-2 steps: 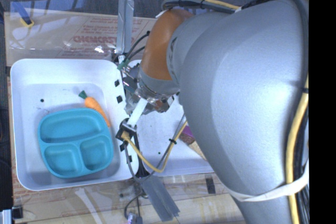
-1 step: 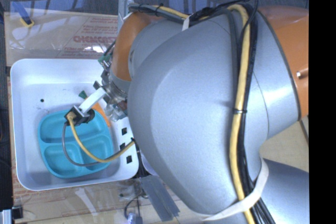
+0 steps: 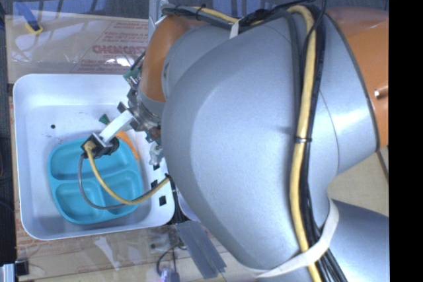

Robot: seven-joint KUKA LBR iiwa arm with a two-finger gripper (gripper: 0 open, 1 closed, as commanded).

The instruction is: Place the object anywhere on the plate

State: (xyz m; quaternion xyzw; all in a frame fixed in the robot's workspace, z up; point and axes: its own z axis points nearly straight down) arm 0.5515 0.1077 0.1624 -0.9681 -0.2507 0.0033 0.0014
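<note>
A blue plate [image 3: 73,175] with three compartments lies in the left white bin [image 3: 33,96], toward its front. My gripper [image 3: 139,121] hangs low over the right side of that bin, just beyond the plate's far right corner. A small orange thing [image 3: 128,141] peeks out at that corner, beside the plate's rim and under the wrist. Most of it is hidden, and I cannot tell whether it is held or resting.
The arm's big grey body and orange band [image 3: 155,69] cover the right half of the view, including the right bin. A clear plastic sheet with red lettering [image 3: 112,46] lies behind the left bin. A tiny dark speck [image 3: 53,127] sits on the bin floor.
</note>
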